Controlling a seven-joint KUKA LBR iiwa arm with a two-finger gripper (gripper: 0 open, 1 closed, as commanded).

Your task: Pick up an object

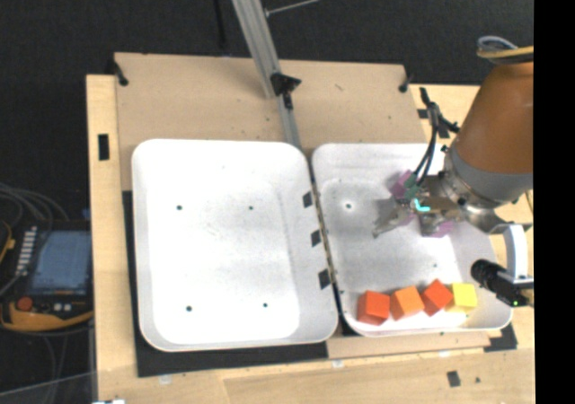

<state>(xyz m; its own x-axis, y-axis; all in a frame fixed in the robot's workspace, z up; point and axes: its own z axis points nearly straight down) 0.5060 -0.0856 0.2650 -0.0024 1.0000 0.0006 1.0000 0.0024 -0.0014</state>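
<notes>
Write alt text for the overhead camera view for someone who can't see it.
A grey robot arm with an orange band reaches from the right, its two-finger gripper low over the right shallow white bin. Four small blocks, red, orange, red-orange and yellow, line that bin's near edge. The left white bin sits beside it.

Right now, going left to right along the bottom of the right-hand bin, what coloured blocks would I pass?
Red-orange block → lighter orange block → red-orange block → yellow block, a row along the front wall of the right bin.
</notes>
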